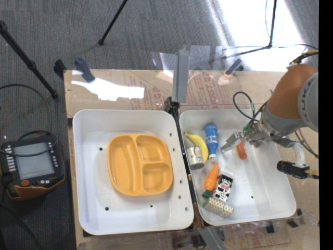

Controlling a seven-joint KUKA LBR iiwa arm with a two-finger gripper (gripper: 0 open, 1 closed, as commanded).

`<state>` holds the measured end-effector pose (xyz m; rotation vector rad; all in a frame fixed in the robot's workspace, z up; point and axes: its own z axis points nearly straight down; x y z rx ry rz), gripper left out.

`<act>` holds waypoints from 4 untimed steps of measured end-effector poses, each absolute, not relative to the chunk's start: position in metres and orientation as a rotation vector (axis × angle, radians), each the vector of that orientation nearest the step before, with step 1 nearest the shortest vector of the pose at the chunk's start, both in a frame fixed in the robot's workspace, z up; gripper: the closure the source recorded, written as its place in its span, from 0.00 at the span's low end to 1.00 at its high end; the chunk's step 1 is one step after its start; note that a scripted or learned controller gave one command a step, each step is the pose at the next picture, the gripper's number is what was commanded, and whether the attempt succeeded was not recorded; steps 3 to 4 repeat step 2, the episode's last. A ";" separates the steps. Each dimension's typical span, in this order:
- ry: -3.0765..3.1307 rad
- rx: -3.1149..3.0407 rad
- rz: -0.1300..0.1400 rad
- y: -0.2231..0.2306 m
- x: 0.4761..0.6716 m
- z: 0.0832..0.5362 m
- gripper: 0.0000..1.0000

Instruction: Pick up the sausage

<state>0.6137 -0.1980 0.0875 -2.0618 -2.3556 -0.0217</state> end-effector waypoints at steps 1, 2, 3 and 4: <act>-2.358 -2.067 -0.012 -0.202 0.613 0.098 1.00; -2.379 -2.053 -0.002 -0.160 0.593 0.203 1.00; -2.379 -2.053 -0.002 -0.160 0.593 0.203 1.00; -2.379 -2.053 -0.002 -0.160 0.593 0.203 1.00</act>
